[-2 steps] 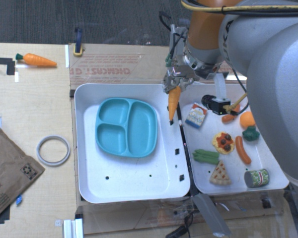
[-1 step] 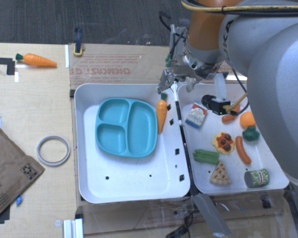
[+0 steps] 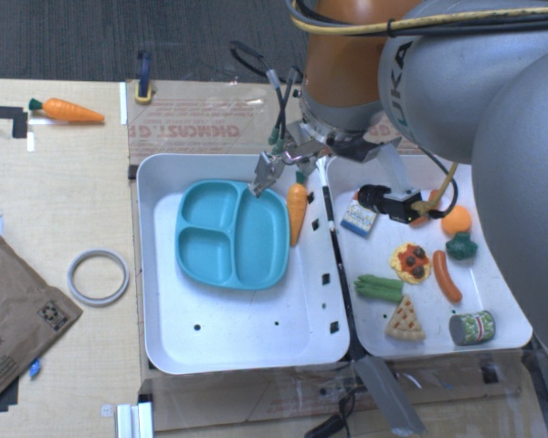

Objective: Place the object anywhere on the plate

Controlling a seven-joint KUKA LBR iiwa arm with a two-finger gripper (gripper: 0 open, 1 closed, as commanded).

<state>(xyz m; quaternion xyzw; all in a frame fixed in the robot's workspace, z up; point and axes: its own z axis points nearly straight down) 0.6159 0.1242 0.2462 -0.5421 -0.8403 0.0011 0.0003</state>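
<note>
Dark carpet runs behind a pale wood surface (image 3: pixel 55 199) that carries two shallow white bins side by side, the left bin (image 3: pixel 155 272) and the right bin (image 3: pixel 493 286), on brown cardboard.

Camera view: the claw (image 3: pixel 272 167) hangs over the top right rim of the blue plate (image 3: pixel 235 234), which is split into three compartments. A toy carrot (image 3: pixel 297 210) stands on end just beside the plate's right edge, its top close under the claw. I cannot tell how far the claw is parted, nor whether it has hold of the carrot; the metal there is too small and cluttered to read. The carrot appears to sit off the plate, touching or nearly touching its rim.

My judgement: the placing is not yet done. To do it well I would carry the carrot leftward until it sits over the large right compartment, lower it close to the plate floor, then let go, so it cannot roll over the rim.

Writing: the cardboard behind the bins bears red print, upside down, not legible to me. Letters "UKA" show on the arm (image 3: pixel 457 71). A brown box (image 3: pixel 14 318) at lower left shows "BOX".
</note>
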